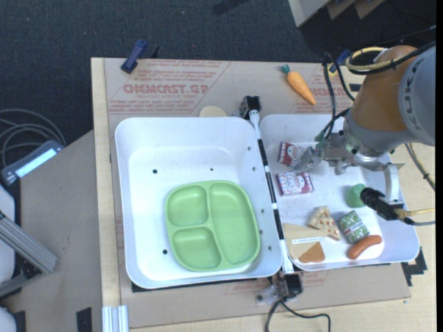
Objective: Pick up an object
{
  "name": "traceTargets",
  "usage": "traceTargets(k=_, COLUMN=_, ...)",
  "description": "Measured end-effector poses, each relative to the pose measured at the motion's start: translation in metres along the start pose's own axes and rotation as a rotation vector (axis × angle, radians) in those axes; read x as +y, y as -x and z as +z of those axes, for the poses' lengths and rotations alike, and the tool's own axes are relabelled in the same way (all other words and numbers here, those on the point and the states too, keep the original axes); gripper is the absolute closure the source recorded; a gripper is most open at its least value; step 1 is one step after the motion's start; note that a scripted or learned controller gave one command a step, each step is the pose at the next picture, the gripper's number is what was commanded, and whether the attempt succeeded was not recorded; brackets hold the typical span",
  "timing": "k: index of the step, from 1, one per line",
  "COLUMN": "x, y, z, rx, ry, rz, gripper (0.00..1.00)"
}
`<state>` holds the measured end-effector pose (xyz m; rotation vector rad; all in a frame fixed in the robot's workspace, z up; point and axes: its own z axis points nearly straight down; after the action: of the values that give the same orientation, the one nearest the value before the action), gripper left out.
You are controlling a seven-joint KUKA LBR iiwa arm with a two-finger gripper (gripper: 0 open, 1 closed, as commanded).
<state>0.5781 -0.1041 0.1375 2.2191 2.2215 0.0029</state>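
My gripper (305, 160) hangs low over the back left part of the right bin (408, 237), reaching in from the right below the orange band of the arm (379, 97). Its tip is right beside a red and white packet (288, 151) and just above a second packet (294, 183). Nearer the front of this bin lie a cracker-like wedge (322, 219), a green can (351, 225), a sausage (365, 246), an orange wedge (311, 252) and a green round piece (356, 194). I see nothing lifted off the bin floor.
The left bin (138, 158) holds a green divided plate (210, 224). A toy carrot (301, 86) and a blue object (133, 56) lie on the bench behind the bins. A black part (378, 203) and cables hang off the arm over the right bin.
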Motion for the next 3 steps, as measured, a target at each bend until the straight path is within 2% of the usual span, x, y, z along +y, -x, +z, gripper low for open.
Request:
traceTargets(k=1, x=0.046, y=0.043, z=-0.03, rx=-0.002, ry=0.0, rz=0.001, gripper=0.0)
traceTargets(k=2, x=-0.027, y=0.078, z=0.053, rx=0.0, ry=-0.004, rz=0.002, gripper=0.0)
traceTargets(k=3, x=-0.088, y=0.084, z=0.053, rx=0.0, ry=-0.003, rz=0.002, gripper=0.0)
